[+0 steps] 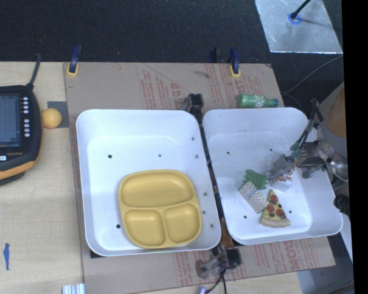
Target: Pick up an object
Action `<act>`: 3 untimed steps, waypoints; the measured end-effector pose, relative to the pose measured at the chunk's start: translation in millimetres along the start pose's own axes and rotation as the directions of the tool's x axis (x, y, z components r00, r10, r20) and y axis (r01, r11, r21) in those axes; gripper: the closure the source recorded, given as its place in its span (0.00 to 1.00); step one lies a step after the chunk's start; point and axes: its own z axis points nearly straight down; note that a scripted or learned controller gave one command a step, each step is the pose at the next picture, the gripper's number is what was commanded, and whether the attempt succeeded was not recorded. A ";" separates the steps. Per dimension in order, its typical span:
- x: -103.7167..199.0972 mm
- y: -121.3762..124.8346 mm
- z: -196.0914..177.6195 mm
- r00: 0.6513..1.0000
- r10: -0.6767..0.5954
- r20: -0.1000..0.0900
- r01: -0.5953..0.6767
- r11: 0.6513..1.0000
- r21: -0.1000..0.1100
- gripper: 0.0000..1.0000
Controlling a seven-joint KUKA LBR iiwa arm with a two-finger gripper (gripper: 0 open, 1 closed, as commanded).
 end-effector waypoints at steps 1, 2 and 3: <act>52.2 44.9 109.0 1.000 -0.003 0.002 0.003 1.000 -0.007 0.00; 12.5 117.4 107.8 1.000 0.000 0.003 0.000 1.000 -0.010 0.00; -37.5 136.7 33.2 1.000 0.002 0.001 -0.002 1.000 -0.004 0.00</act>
